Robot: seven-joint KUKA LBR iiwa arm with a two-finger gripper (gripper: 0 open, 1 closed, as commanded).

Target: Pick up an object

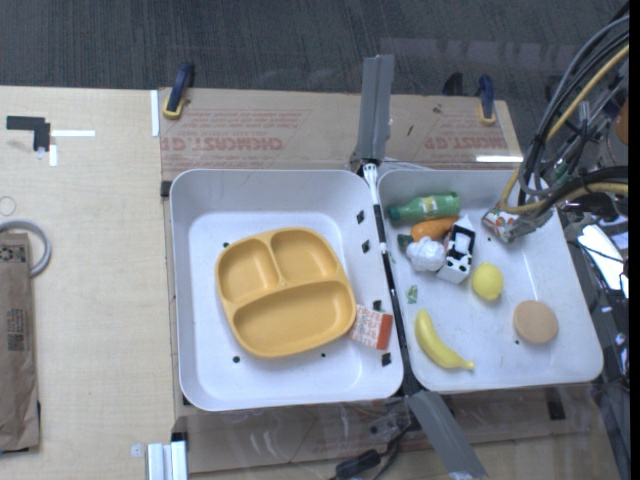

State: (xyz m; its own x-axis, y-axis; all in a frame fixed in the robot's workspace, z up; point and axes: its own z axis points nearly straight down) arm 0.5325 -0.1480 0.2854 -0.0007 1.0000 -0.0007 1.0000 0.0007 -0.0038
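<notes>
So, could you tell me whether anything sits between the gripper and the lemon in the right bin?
Nothing visible does. The gripper sits by the right bin's back edge, and bare bin floor separates it from the lemon.

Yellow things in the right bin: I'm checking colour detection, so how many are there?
2. A curved yellow banana lies near the right white bin's front edge, and a round yellow lemon sits just behind it, mid-bin. More could hide under the clustered items at the back.
</notes>
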